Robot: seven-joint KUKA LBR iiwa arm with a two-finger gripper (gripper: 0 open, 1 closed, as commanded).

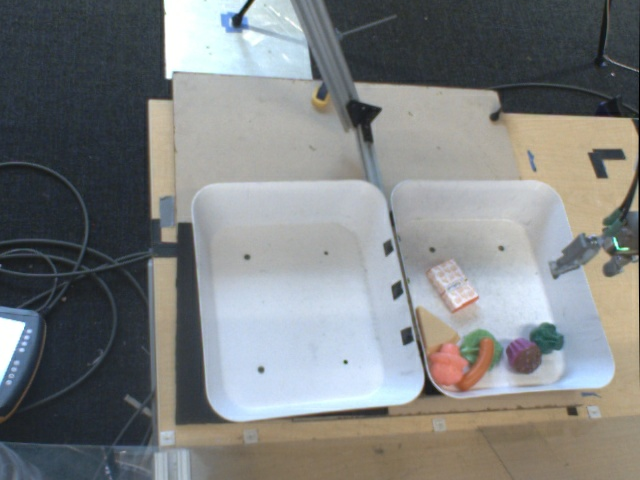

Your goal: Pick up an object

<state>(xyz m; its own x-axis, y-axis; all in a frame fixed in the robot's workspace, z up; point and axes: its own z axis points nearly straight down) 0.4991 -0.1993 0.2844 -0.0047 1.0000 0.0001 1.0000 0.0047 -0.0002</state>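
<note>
The right bin (520,208) holds several small toy foods. An orange and white box (453,285) lies near its middle. Along the front wall sit a yellow wedge (431,322), an orange-red round piece (447,366), a green leafy piece with an orange-red stick (479,354), a purple piece (523,355) and a dark green piece (546,338). My gripper (566,260) hangs at the bin's right rim, well to the right of the box and above the dark green piece in the picture. Nothing shows in its grasp.
The left bin (290,208) stands beside the right one, joined by black clips (397,290). A slanted grey pole (335,63) crosses the back of the bench. Cables (70,268) and a handheld screen (15,353) lie on the floor at left.
</note>
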